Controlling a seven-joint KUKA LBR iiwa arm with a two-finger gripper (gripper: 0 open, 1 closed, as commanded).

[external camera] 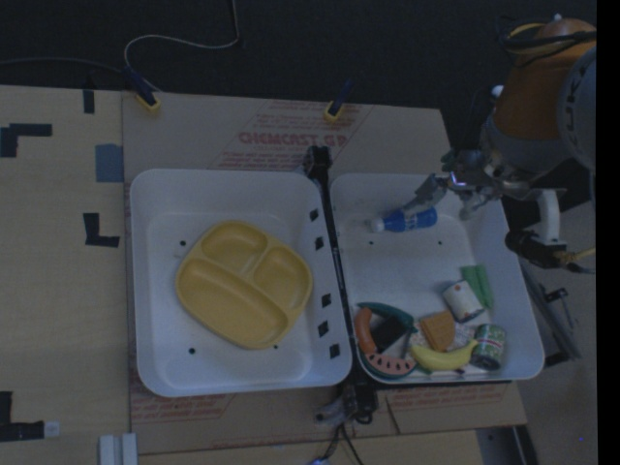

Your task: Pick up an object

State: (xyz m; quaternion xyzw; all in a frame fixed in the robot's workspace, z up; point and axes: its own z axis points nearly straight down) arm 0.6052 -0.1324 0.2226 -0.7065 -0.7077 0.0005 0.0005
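Observation:
My gripper (449, 196) hangs over the far right part of the right bin (387, 269). It is open, its fingers spread wide with nothing between them. One fingertip (424, 198) is just above the right end of a blue bottle (409, 220) with a white cap, which lies on its side on the bin floor. Several small toys crowd the bin's near right corner: a white cup (463, 300), a green block (479, 283), an orange cracker (438, 329), a banana (441, 356), a green can (490, 345) and a watermelon slice (387, 364).
The left bin (155, 260) holds a yellow divided plate (244, 282). A black hinge strip (325, 250) runs between the two bins. The arm's orange and grey body (542, 95) stands beyond the right bin's far right corner. Cables and yellow clips lie behind the bins.

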